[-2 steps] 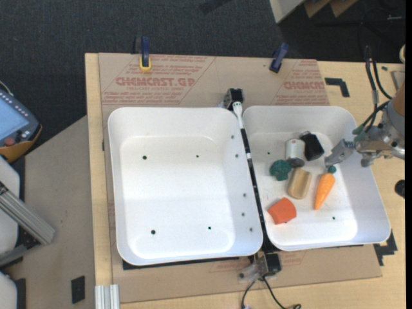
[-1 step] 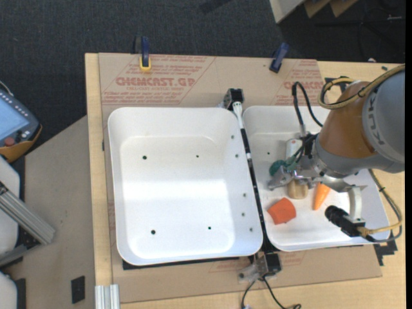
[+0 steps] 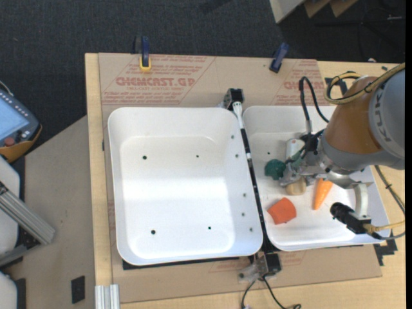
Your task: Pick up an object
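Both white bins, the left bin [image 3: 174, 185] and the right bin [image 3: 309, 234], look like smooth moulded plastic with a soft sheen that catches the light. The tabletop [image 3: 193, 76] beneath them is a matt tan sheet, like cardboard or paper-faced board, printed with red lettering. The arm [image 3: 367, 121] has a smooth, slightly glossy shell, orange on the band and grey beside it. The claw [image 3: 297, 166] looks like dull metal mixed with dark parts. The orange block [image 3: 281, 210] and the orange carrot-shaped piece [image 3: 321, 194] appear matt, like plastic or foam. The dark green object [image 3: 275, 168] looks smooth. The floor [image 3: 64, 24] is dark and rough, carpet-like.
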Available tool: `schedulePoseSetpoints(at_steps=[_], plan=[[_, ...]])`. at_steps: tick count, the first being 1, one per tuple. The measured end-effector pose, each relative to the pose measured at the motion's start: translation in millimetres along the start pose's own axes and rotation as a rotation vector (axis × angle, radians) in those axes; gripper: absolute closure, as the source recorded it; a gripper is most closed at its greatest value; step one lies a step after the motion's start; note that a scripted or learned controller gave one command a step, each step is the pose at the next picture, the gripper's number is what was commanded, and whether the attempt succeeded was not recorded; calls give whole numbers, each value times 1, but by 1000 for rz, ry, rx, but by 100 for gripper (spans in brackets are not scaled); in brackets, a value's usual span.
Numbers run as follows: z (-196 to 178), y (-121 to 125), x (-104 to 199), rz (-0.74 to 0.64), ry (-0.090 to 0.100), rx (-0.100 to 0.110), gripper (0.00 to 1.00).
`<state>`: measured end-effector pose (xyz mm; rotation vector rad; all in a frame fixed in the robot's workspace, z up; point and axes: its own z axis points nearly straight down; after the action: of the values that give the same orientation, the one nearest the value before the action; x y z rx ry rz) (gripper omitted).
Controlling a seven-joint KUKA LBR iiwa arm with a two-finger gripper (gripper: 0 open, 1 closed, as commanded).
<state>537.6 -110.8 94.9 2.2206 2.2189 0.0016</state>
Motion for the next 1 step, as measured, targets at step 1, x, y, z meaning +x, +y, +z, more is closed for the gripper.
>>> schedulePoseSetpoints(at_steps=[1], plan=[[-95,-13,73,-9,4,-7,100]])
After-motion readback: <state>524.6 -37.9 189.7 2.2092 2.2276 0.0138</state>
